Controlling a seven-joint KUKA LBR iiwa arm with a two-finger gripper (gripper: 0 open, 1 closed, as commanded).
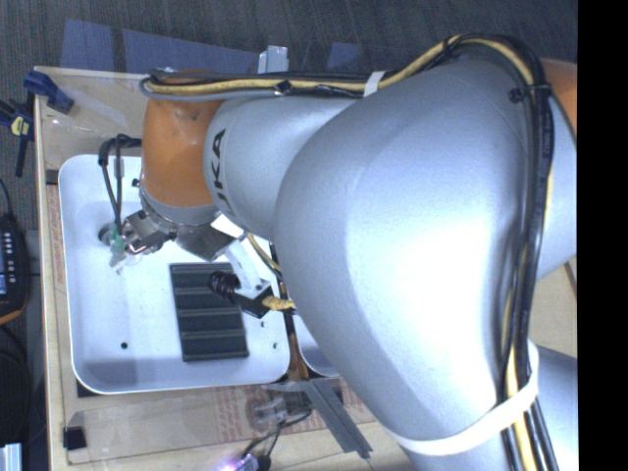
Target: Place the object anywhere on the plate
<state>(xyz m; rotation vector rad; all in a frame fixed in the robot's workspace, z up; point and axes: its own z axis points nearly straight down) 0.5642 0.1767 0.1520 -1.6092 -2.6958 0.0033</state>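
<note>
Jaws we cannot read: one gripper (120, 245) hangs near one dark ribbed rectangular slab (208, 314) in one white bin (90, 297).

From where I stand, the only lettering I can read is on the grey arm (412, 224): bold black capitals (218, 168) run sideways along its casing just beside the orange band (177, 155). The ones facing me look like K and A, and the rest curve out of sight. Faint reddish print (233, 412) marks the bench's front edge (147, 415) below the white bin (83, 292), too blurred to read, and the dark device (8, 263) at the far left carries small pale marks I cannot make out
</note>
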